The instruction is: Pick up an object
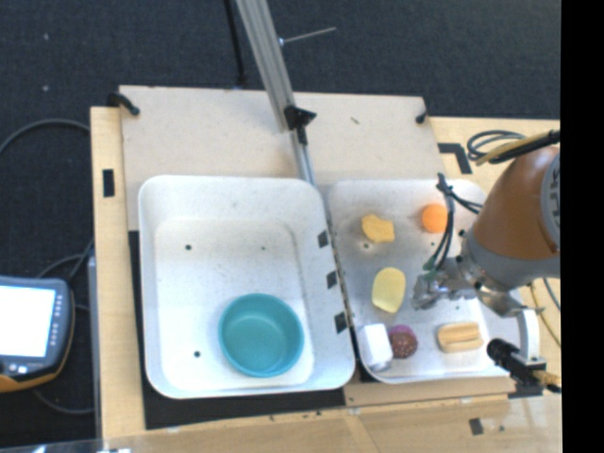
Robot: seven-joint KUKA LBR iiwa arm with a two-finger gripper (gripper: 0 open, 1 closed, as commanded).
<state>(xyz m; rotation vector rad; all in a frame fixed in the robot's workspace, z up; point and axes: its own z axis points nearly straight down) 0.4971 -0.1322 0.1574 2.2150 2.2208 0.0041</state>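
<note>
The right bin (406, 196) holds several small objects: a yellow chunk (377, 228), an orange ball (434, 217), a pale yellow oval piece (388, 290), a white block (377, 344), a dark red ball (404, 342) and a tan block (459, 337). My gripper (429, 291) hangs low over the bin's middle, just right of the pale yellow piece and above the tan block. It is small and dark here. Nothing shows between its tips.
A teal bowl (262, 335) sits in the left bin (189, 215) near the front. A metal pole (274, 64) slants over the back of the bench. A tablet-like screen (28, 328) lies off the bench's left. Cables (491, 144) run at the right.
</note>
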